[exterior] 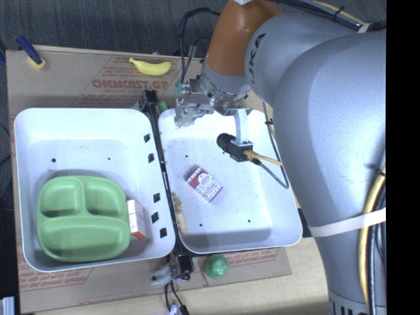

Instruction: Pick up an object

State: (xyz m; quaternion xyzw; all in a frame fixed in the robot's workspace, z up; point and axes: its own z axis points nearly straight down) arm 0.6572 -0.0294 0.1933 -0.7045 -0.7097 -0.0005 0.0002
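While the gripper (188,112), state unclear, hangs over the right bin (257,205), its red carton (205,184) lies well apart.

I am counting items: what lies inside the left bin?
A green divided tray and a small orange-and-white box at its right edge. The tray covers the floor beneath, so anything under it is hidden.
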